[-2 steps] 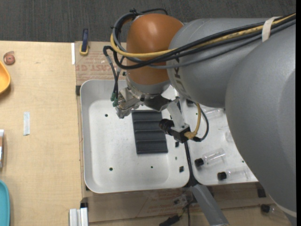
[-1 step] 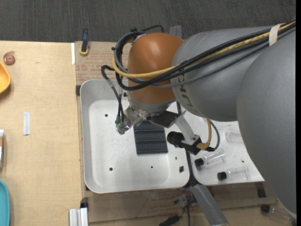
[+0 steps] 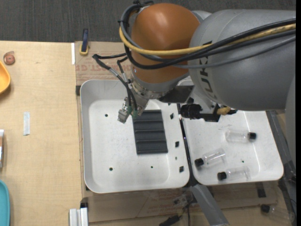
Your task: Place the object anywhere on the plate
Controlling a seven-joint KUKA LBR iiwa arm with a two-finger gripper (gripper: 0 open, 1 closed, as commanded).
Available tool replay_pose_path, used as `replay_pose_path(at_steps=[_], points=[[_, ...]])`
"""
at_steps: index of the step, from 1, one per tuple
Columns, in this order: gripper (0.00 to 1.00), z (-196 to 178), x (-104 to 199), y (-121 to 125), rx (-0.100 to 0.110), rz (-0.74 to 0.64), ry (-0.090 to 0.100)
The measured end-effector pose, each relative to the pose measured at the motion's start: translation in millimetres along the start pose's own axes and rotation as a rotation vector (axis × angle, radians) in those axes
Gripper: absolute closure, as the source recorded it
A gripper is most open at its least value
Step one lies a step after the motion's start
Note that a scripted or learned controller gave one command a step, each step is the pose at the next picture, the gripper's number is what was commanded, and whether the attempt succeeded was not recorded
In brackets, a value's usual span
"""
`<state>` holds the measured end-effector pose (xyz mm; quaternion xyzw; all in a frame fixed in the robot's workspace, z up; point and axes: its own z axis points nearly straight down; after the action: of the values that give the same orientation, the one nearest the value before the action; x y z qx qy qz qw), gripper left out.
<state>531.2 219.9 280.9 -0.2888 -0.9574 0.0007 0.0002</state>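
Observation:
A dark ribbed rectangular plate (image 3: 150, 132) lies flat in the middle of the left white bin (image 3: 94, 140). My gripper (image 3: 125, 114) hangs low over that bin, just off the plate's upper-left corner, under the orange band of the arm. Its tip is small and partly hidden by cables, and I cannot make out anything held in it. Three clear vials with black caps lie in the right bin (image 3: 273, 149): one at the upper right (image 3: 240, 136), one in the middle (image 3: 210, 157) and one near the front (image 3: 233, 174).
The arm's big grey and orange body covers the back of both bins. A wooden table (image 3: 42, 164) spreads to the left, with an orange dish (image 3: 3, 79), a pink disc (image 3: 8, 58) and a small clear strip (image 3: 26, 124). A blue clamp (image 3: 84, 40) sits behind the left bin.

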Motion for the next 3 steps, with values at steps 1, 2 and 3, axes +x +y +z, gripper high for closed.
replay_pose_path(at_steps=[1, 2, 3], points=[[1.0, 7.4, 33.9, -12.3, 0.0, -0.353, 0.0], [1.0, -79.4, -26.6, 26.7, -0.001, 0.128, -0.003], [1.0, -2.6, -37.4, 31.1, 0.002, -0.135, 0.001]])
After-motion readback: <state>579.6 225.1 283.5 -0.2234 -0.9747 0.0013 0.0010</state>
